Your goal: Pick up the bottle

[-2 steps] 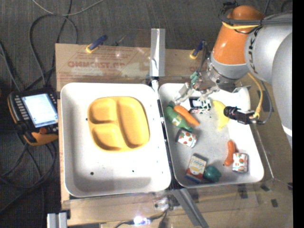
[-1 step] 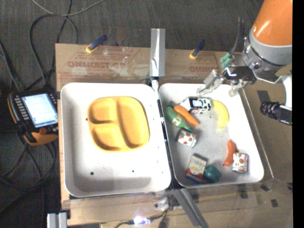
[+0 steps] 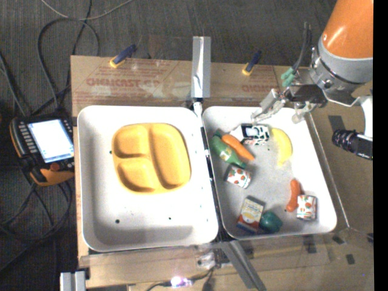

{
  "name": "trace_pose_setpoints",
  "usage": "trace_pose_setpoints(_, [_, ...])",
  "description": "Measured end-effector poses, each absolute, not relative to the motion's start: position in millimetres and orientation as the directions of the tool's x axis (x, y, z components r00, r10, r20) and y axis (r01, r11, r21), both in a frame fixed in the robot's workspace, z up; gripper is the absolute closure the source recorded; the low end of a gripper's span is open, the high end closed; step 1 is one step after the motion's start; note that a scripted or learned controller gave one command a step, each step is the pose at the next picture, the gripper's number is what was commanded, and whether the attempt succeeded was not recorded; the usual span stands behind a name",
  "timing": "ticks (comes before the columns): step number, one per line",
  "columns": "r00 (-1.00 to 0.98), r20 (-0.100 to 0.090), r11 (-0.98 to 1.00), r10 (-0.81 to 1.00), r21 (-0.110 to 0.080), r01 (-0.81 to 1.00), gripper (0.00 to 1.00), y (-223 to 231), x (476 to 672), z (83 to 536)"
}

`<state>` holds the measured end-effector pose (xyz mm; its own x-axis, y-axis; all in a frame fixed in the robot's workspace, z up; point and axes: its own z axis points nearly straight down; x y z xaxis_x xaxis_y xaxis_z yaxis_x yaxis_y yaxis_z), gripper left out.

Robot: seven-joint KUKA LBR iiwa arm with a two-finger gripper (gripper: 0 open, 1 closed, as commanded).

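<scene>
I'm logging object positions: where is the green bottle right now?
The green bottle lies in the right bin, near its upper left corner, against the carrot and above a small printed can.

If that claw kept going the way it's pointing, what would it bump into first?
Probably the small black-and-white carton. The gripper points down and left into the right bin, and that carton lies just ahead of its tips. Height is hard to judge from above.
</scene>
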<state>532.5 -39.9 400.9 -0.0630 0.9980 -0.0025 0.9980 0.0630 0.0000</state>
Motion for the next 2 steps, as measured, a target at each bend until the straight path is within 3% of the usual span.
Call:
trace_pose_setpoints(1, [-0.16, 0.0, 0.16, 0.987, -0.004, 0.987, 0.0, 47, 531.7, 278])
trace_pose_setpoints(2, [-0.443, -0.002, 0.443, 0.897, 0.0, 0.897, 0.0, 153, 577.5, 434])
